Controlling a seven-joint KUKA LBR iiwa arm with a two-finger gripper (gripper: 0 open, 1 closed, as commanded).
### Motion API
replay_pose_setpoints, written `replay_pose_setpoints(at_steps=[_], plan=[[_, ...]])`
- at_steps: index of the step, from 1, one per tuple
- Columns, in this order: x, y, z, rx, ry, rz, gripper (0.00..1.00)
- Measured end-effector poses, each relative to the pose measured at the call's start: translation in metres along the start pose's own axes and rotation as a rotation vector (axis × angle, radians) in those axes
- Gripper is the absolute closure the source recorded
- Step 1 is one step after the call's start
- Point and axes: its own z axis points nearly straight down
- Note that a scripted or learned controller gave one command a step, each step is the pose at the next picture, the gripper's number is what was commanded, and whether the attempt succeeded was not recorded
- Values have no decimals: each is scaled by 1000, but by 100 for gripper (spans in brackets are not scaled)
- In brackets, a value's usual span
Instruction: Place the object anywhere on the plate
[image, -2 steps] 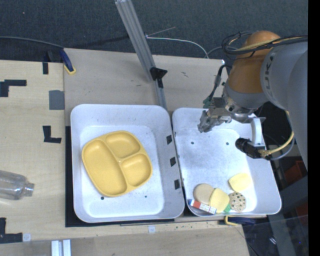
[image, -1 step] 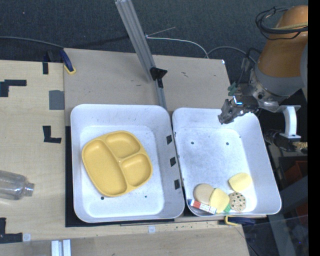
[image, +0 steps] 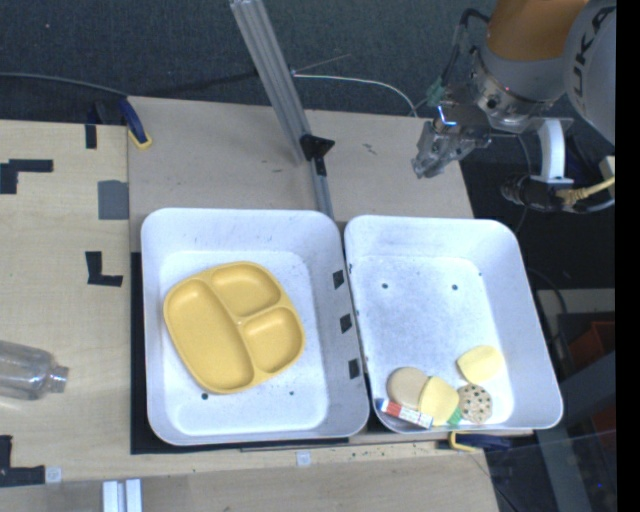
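Above the right bin's far edge hangs the gripper, carrying nothing. Nothing sits on the plate in the left bin; food pieces crowd the right bin's near corner, so picking remains.

Even, soft overhead light, moderately bright. Two shallow white plastic bins slightly washed out, faint shadows inside walls. Whole frame mildly soft, grainy; dark surround top and right underexposed.
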Motion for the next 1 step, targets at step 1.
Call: replay_pose_setpoints(at_steps=[1], plan=[[-3, -3, 3, 9, -2, 5, 0]])
